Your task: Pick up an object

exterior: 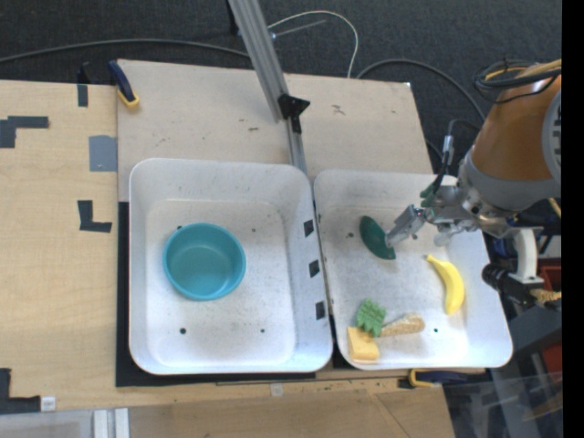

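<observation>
In the right bin (474, 345) lie a dark green oval object (374, 236), a yellow banana (447, 283), a light green leafy piece (370, 317), a tan stick-shaped piece (403, 326) and a yellow block (362, 346). My gripper (403, 229) hangs low over the right bin's upper middle. Its tip is right beside the dark green object's right edge, and I cannot see whether they touch. The banana lies just below and to the right of the gripper. A blue bowl (204, 261) sits in the left bin (146, 190).
The raised rims of the two bins meet down the middle (315, 263). A slanted metal pole (265, 53) stands behind the bins. The grey and orange arm (516, 144) covers the right bin's upper right corner. Cables run over the dark floor behind.
</observation>
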